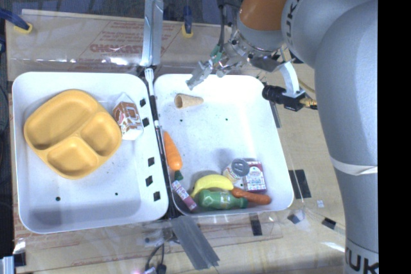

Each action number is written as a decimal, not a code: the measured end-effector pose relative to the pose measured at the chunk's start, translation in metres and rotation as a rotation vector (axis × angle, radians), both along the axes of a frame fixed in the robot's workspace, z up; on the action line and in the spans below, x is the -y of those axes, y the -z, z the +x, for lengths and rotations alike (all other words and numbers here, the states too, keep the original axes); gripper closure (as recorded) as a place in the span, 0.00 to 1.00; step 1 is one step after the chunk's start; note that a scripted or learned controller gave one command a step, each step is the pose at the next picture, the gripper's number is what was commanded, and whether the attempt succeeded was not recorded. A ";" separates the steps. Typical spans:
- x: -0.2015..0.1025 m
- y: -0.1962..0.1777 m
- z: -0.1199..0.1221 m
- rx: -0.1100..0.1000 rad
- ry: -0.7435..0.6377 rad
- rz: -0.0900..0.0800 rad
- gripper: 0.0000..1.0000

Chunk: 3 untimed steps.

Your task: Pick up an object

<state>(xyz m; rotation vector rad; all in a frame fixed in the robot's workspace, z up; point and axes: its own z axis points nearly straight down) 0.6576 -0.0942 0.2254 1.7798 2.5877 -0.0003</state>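
Several candidate objects lie in the right bin [276,138]. An ice-cream cone [187,100] lies on its side near the bin's far left corner, apart from everything else. A carrot [171,151] lies along the left wall, pointing toward the near edge. At the near wall sits a cluster: a yellow banana [212,183] rests against a green bottle-shaped item [220,200], a second, smaller carrot [252,196] lies just beside it to the right, and a small red-labelled package [255,176] with a round grey lid [239,167] sits behind them. A thin dark-and-pink stick-like item [182,195] leans at the near left corner.

Gripper [196,79]: positioned over the far rim of the right bin, just above and beside the cone, tilted down to the left. Whether its fingers are apart or together I cannot tell from this angle; nothing is seen held.

Left bin [38,208]: contains a yellow divided tray [70,133] at the far left and a small brown-and-white carton [128,117] touching the tray's right edge, near the dividing wall.

Arm [334,42]: grey with an orange band, enters from the right.

Table [308,157]: both bins rest side by side on it, walls touching at the centre.
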 end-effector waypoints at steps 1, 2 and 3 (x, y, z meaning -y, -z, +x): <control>-0.001 -0.010 0.000 -0.001 -0.005 -0.001 1.00; 0.014 0.075 -0.001 -0.003 -0.158 0.001 1.00; 0.110 0.133 -0.001 -0.001 -0.108 -0.001 1.00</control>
